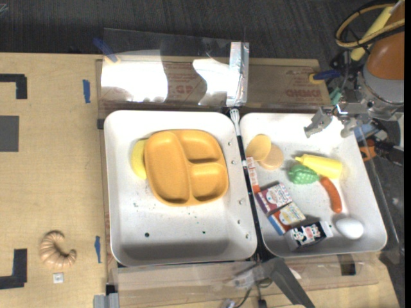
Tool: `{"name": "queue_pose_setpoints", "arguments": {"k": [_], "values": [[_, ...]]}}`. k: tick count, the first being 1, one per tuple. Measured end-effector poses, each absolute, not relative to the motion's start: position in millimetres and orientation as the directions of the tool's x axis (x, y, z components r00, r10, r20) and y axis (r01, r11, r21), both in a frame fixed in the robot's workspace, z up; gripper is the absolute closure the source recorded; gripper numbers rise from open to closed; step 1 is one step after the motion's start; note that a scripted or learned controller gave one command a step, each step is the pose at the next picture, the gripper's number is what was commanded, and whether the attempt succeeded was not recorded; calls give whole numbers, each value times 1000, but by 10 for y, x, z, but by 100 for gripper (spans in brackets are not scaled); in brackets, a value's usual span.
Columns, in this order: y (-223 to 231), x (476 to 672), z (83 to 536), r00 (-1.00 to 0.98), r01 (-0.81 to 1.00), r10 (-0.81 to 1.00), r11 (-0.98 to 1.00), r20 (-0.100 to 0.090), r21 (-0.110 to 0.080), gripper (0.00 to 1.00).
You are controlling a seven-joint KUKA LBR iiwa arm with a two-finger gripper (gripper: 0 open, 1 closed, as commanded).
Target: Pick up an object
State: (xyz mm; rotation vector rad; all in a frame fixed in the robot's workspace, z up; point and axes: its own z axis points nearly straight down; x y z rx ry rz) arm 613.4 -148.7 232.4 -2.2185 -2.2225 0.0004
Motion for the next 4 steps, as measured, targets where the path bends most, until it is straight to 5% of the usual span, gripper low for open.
{"name": "queue_pose_setpoints", "arguments": {"k": [1, 2, 3, 4], "values": [[-1286, 5809, 940, -22, 1000, 1000, 22, 1, -3, 0], [-1292, 5819, 960, -22, 1000, 1000, 22, 0, 0, 0], [-1290, 5828, 1063, -21, 1000, 1000, 21, 0, 3, 100], [-738, 6089, 1872, 115, 993, 993, -115, 2, 6, 100]]}}
